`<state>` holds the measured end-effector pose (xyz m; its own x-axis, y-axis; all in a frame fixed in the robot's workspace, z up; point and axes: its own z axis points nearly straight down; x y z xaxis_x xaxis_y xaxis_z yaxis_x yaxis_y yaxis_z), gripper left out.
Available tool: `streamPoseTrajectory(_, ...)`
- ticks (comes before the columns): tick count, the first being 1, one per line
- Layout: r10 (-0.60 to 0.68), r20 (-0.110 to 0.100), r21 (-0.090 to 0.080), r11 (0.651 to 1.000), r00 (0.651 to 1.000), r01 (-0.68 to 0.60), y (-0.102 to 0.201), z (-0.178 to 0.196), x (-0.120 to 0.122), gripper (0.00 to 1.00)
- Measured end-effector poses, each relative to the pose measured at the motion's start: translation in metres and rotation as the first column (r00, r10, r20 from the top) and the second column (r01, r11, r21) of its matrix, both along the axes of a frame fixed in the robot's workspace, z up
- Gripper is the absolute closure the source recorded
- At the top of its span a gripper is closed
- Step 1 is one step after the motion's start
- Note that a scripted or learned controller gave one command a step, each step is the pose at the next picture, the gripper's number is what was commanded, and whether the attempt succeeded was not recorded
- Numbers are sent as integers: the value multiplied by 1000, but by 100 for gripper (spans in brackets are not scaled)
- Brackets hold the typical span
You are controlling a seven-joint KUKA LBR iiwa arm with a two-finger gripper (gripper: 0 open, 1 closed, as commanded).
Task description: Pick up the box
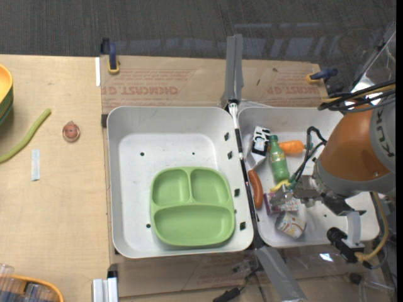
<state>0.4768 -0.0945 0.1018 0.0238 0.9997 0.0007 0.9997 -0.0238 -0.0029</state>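
Note:
A small white printed box [290, 224] lies tilted near the front of the right bin [327, 231]. A black-and-white carton [260, 141] sits at the bin's back left. The gripper [291, 192] reaches in from the right, low over the bin's middle. It is just above the printed box and beside a purple packet [276, 202]. The arm's grey wrist and orange band [352, 150] hide the right part of the bin. I see nothing clearly held by the gripper.
In the right bin also lie a green bottle [278, 160], an orange carrot [291, 146] and a red sausage [255, 188] by the left wall. The left bin [126, 168] holds a green divided plate [192, 206]. Black cables hang near the arm.

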Motion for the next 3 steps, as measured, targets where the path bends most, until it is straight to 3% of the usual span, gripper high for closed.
streamPoseTrajectory(1, -5, -1, 0, 1000, 1000, 5, -1, 9, 0, 100)
streamPoseTrajectory(2, -4, 0, 0, 1000, 1000, 4, -1, 9, 0, 0)
streamPoseTrajectory(3, -22, 5, 2, 1000, 1000, 22, 0, -6, 4, 0)
